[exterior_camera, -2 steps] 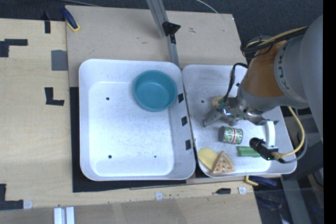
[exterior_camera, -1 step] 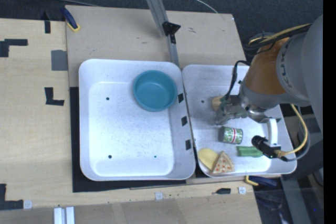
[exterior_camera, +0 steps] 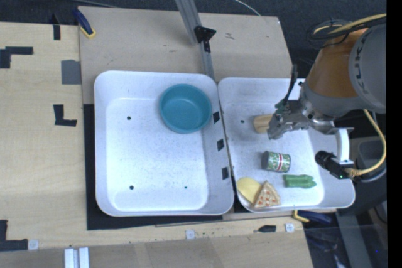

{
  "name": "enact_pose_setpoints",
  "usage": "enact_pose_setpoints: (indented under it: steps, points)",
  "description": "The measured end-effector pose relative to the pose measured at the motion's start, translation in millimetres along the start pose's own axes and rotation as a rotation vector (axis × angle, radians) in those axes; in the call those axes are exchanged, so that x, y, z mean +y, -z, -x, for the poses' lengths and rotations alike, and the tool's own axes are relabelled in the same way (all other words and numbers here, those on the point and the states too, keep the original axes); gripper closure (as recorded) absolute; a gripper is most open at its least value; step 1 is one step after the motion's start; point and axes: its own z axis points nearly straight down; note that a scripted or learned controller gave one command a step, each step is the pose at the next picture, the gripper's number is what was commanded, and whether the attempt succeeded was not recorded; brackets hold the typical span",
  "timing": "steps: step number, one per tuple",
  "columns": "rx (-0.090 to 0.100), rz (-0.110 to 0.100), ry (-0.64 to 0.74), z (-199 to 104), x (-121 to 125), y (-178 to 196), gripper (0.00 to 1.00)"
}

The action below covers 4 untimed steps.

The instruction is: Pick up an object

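My gripper hangs low over the right bin, right beside a tan bread-like piece that lies just to its left. Whether it touches that piece is unclear. Below it lies a small green and red can on its side. A green toy vegetable rests near the bin's lower right. A yellow wedge and a pizza slice sit at the bin's front edge. A blue bowl stands in the left bin, near its top right.
A grey metal bar slants in from the top toward the gap between the bins. Black clips line the divide. The arm's orange band and cables crowd the right side.
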Motion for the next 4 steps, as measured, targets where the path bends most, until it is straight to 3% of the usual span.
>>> enact_pose_setpoints:
  steps: [2,4]
  points:
    - [0.0,-0.001,0.0,3,12,92,1.0]
    - [0.002,-0.005,0.005,-99,31,95,1.0]
